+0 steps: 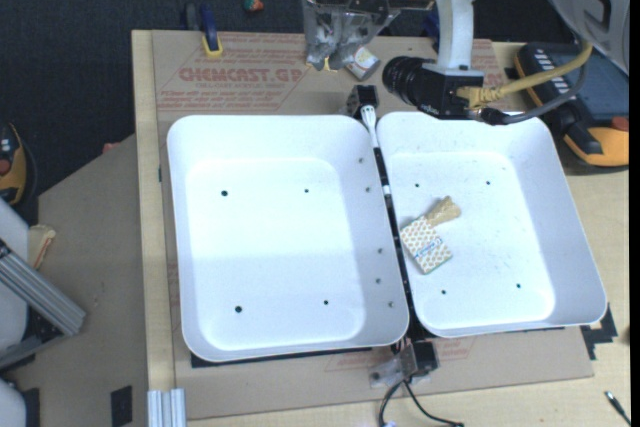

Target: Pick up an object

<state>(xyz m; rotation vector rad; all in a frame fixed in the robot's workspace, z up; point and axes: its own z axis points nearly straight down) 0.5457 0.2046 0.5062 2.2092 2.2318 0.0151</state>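
The gripper [338, 43] is seen raised beyond the bins at twelve o'clock, with a small pale object [361, 64] clenched between its fingers. In the right bin [560, 215], a patterned packet [426, 244] lies near the nine o'clock wall, touched by a tan piece [444, 210] at its one o'clock corner.

A small patterned packet [427, 242] lies flat in the right bin [520, 165].

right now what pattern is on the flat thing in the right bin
A pale checked grid, blue-grey on cream, on the flat pad, per the camera view.
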